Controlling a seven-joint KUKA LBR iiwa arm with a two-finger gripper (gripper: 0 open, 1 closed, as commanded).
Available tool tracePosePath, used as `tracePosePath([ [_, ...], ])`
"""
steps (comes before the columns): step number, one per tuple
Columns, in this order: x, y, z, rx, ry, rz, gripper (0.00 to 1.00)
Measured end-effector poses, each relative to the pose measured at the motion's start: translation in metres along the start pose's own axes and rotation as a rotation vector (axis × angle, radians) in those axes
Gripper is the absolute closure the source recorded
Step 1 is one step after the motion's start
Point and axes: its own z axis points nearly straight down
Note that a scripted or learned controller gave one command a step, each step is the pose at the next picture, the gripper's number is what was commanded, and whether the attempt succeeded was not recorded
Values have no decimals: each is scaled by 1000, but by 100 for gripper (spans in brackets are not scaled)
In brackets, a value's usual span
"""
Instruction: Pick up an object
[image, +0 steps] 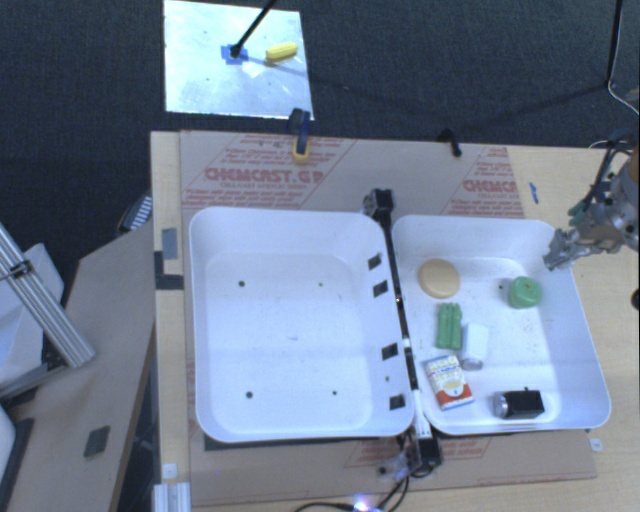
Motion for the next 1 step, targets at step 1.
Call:
tracePosePath([
  [1,37,12,-186,-15,-3,-2,100],
])
